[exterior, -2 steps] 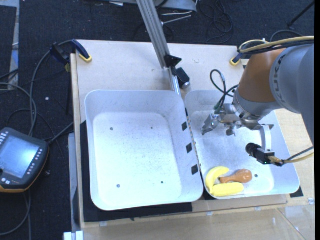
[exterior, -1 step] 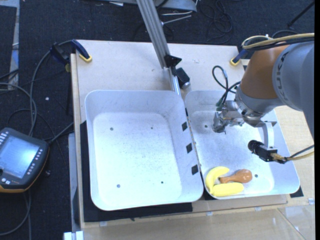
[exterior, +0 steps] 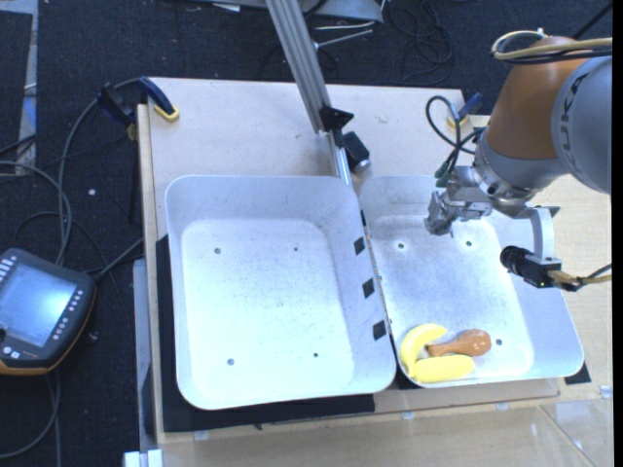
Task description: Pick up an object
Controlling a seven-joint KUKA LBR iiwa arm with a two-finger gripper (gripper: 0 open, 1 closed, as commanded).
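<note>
camera view: the gripper is held above the right bin, jaw state untellable, well apart from the banana, likely before a reach.

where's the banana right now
The banana lies in the right bin's near-left corner, touching a brown drumstick-shaped toy, well below the gripper.

Both bins are white, the left bin finely speckled with dark dots and the right bin likewise. In the right bin's near corner lie a yellow banana, a yellow block and an orange-brown drumstick-shaped toy. The arm is orange above grey. The table is pale beige, on dark floor.
</note>
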